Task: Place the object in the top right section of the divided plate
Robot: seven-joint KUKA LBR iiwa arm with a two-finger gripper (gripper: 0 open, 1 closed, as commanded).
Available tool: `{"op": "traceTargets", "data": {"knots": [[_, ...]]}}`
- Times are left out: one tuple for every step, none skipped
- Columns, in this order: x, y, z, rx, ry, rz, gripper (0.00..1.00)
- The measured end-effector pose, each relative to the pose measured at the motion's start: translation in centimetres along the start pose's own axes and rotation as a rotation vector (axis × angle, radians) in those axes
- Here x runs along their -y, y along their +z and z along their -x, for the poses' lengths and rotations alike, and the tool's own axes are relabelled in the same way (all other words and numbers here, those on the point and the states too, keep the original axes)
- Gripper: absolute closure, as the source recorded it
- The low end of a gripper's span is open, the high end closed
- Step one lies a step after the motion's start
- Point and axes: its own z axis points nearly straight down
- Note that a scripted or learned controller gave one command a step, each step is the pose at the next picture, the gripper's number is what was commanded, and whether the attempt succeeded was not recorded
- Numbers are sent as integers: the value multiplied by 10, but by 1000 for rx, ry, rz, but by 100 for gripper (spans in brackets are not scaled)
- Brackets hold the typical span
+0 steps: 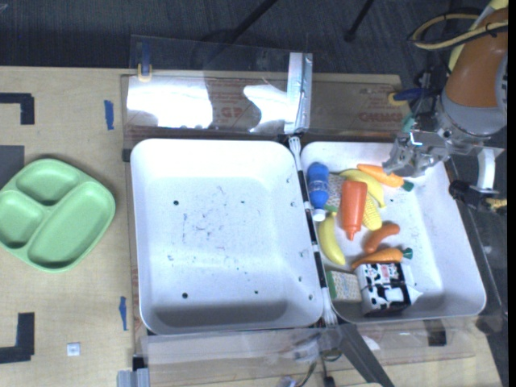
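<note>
the gripper (pixel 413 158) hangs over the far edge of the right bin (pixel 451 240), just beside a toy carrot (pixel 380 174); whether it is open or closed, i cannot tell. the green divided plate (pixel 53 213) sits on the bench, well left of the left bin (pixel 218 232).

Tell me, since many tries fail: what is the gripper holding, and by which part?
Cannot be told. The two-finger gripper sits over the small orange toy carrot in the right white bin, but no grasp is visible.
</note>
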Motion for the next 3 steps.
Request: {"op": "traceTargets", "data": {"knots": [[-22,-32,-1,1,173,3,100],[0,82,-56,-1,-1,-23,100],[65,7,-98,-1,163,-3,100]]}}
